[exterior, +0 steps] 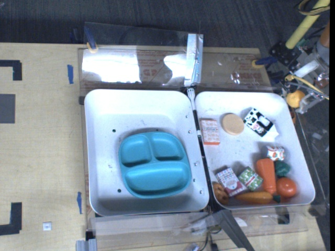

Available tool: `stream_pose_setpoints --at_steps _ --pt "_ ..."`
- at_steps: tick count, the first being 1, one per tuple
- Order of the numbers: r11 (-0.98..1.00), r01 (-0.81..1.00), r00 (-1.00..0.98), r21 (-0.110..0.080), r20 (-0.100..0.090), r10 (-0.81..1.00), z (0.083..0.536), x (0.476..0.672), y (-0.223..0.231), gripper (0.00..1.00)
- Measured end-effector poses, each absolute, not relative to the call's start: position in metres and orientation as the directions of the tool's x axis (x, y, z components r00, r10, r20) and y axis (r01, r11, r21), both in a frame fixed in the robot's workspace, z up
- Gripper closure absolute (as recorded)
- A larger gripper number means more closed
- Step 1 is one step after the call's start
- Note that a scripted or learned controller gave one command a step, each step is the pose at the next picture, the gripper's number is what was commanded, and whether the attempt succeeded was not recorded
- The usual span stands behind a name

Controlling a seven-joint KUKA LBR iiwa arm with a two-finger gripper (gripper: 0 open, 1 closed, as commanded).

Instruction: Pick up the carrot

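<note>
The carrot (pixel 266 174) is an orange, tapered piece lying near the front right corner of the right bin (pixel 301 140), with a dark green tuft (pixel 282 168) beside its upper end. It rests among other toy foods, touching a red-orange tomato (pixel 286 187) on its right. A long orange roll (pixel 255 196) lies just below it.
The right bin also holds a tan round disc (pixel 233 124), a black-and-white box (pixel 258 122), a pink-labelled card (pixel 210 131), a red packet (pixel 228 180), a green packet (pixel 250 179) and a small carton (pixel 276 152). A blue divided plate (pixel 154 163) lies in the left bin (pixel 99 140). Cables and a yellow hose (pixel 309 20) crowd the top right.
</note>
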State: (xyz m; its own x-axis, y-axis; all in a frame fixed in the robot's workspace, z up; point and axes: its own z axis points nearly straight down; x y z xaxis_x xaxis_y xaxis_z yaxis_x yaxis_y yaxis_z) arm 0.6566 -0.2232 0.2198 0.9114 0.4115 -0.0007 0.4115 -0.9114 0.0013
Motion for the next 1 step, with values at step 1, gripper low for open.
stream_pose_setpoints --at_steps 1 --pt "-0.976 0.218 0.976 -0.004 -0.004 0.218 0.2329 0.6540 -0.1659 1.00"
